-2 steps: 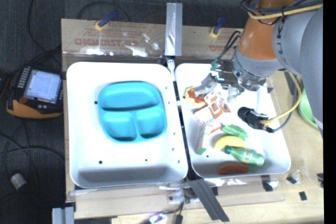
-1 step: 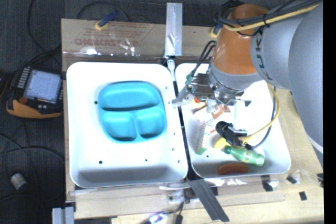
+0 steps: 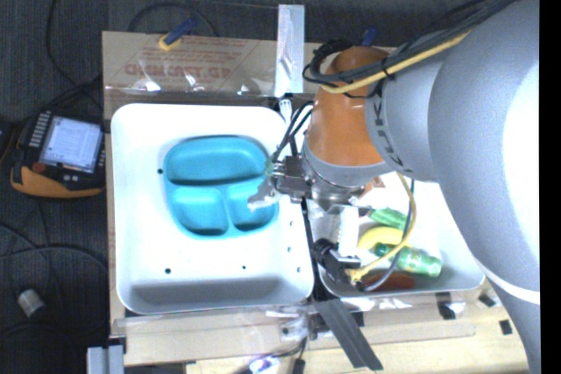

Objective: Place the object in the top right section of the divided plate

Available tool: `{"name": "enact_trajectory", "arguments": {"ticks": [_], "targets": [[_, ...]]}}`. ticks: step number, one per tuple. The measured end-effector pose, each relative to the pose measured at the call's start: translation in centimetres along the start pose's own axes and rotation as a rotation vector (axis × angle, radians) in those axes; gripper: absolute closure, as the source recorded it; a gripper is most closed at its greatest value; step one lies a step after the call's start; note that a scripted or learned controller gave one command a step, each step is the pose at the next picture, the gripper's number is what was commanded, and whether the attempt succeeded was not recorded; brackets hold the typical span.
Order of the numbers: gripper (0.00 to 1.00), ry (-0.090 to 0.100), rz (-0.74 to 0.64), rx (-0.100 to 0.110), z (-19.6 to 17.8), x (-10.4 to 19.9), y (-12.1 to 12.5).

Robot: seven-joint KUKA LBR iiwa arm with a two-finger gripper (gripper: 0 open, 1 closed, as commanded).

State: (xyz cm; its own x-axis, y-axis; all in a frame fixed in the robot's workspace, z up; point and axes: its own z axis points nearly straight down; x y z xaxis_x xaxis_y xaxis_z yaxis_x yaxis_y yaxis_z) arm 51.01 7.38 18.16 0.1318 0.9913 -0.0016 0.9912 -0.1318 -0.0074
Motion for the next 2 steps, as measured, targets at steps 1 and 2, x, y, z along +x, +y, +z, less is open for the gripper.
{"name": "enact_trajectory", "arguments": {"ticks": [1,2], "targets": [[0.0,-0.004,-0.048,-0.006,-12.7,4.5,4.6],[0.0,-0.004,-0.134,-0.007,-18.4,9.9,5.0]]}}
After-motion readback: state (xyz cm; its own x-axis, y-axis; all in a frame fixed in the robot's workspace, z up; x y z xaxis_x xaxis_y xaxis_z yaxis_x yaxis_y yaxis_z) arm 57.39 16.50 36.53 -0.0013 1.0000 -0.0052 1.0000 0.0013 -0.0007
